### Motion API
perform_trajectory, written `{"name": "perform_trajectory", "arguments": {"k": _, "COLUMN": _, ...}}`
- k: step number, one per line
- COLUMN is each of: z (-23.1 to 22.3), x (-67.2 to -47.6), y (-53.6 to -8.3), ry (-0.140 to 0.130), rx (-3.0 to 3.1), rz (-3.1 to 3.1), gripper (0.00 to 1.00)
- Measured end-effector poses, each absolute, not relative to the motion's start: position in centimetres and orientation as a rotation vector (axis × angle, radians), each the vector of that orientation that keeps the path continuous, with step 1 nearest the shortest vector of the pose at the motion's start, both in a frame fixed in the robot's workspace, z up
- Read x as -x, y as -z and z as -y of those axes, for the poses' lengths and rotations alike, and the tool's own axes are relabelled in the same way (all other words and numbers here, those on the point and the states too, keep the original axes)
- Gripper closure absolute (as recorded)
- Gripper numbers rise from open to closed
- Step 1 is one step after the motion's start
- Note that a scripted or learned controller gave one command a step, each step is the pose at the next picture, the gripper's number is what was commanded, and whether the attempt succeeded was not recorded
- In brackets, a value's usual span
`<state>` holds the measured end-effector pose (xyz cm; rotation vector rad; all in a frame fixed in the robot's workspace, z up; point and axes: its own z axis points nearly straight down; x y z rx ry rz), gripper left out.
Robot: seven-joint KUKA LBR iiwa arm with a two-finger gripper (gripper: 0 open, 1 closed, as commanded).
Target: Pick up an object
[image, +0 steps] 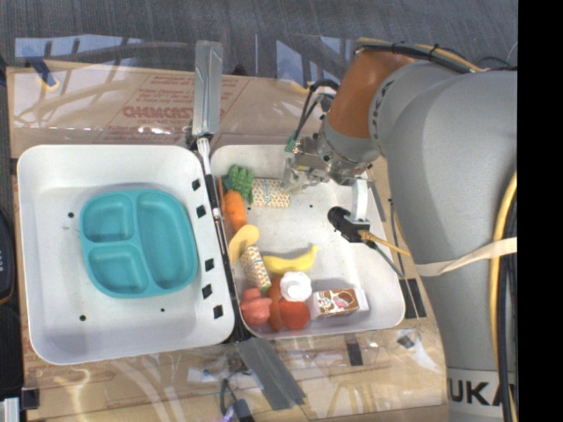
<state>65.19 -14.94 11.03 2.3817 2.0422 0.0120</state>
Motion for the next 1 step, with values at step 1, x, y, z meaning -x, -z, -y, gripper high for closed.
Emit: {"name": "perform_trajectory", "arguments": {"k": 1, "z": 14.92, "x": -65.18, "y": -11.01, "ry": -0.011, "rx": -2.381, "rz": -2.043, "gripper": 0.0}}
